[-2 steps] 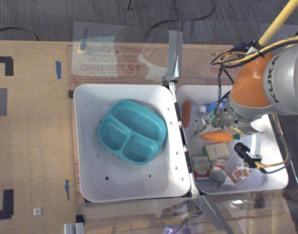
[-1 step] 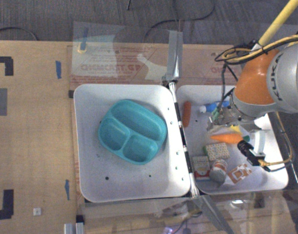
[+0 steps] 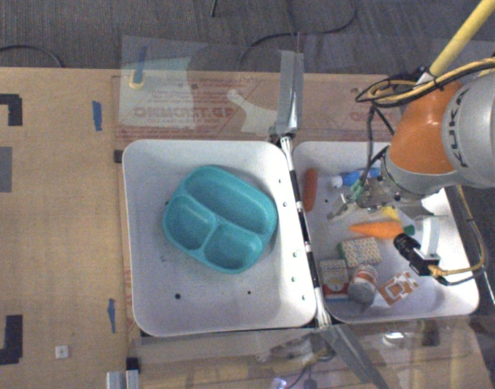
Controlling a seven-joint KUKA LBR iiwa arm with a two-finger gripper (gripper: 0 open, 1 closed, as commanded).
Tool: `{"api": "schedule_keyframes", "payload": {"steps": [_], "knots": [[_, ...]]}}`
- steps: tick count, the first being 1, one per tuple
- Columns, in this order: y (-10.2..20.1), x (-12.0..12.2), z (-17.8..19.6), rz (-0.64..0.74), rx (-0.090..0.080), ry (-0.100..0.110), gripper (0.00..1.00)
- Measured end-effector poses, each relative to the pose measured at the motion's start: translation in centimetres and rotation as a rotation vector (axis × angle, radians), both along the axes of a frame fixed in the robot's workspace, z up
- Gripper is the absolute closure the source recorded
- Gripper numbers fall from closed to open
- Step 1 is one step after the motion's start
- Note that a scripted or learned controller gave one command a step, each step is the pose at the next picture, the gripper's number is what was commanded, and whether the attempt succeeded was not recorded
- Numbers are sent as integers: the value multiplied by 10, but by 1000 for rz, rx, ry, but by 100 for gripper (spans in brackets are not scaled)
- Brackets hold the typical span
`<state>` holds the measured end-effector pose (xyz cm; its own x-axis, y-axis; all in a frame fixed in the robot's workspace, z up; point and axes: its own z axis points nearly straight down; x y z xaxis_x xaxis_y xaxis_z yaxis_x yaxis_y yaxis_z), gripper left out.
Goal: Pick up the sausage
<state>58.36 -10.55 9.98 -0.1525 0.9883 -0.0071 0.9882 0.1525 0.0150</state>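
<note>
A wooden bench [image 3: 61, 241] carries two shallow white bins side by side, seen from above at a slant. The left bin [image 3: 150, 298] holds a teal divided plate [image 3: 221, 217], lying near its middle with three compartments facing up. The grey arm [image 3: 450, 128], orange-banded above the wrist, reaches in from the right edge and hangs over the upper part of the right bin [image 3: 458, 298]. Its gripper [image 3: 362, 194] sits low among the clutter near that bin's centre; whether it is apart or together cannot be told, as cables and small parts crowd the tip. The sausage [image 3: 310, 189], a reddish-orange stick, lies upright along the right bin's left wall, near the top, apart from the gripper and to its left. Just below the gripper rests an orange carrot [image 3: 377, 228], lying crosswise. Beneath that sit a speckled cracker-like square [image 3: 361, 252], a small can [image 3: 363, 287] on its side and a red-and-white packet [image 3: 398, 288] near the bin's front edge.
</note>
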Motion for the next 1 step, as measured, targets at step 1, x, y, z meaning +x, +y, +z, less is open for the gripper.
{"api": "schedule_keyframes", "payload": {"steps": [1], "knots": [[-11,67,-13,-155,4,11,0]]}}
